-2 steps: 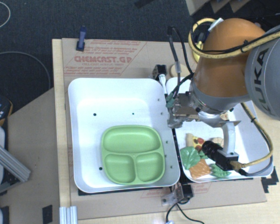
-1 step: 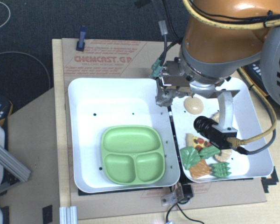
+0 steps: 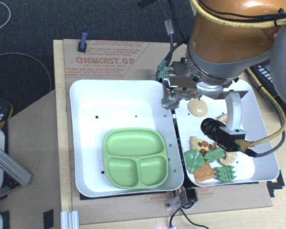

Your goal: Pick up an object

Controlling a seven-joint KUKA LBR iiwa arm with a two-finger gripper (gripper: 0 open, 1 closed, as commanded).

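End effector (image 3: 170, 100) by right bin (image 3: 258, 124) rim, glossy green three-section tray (image 3: 136, 157)

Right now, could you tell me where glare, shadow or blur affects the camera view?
Camera view: a bright glare spot sits on the orange band; the left bin is evenly lit and the green plate reads crisply, three compartments clear; the toy food in the right bin looks soft, cluttered, partly hidden by the arm.
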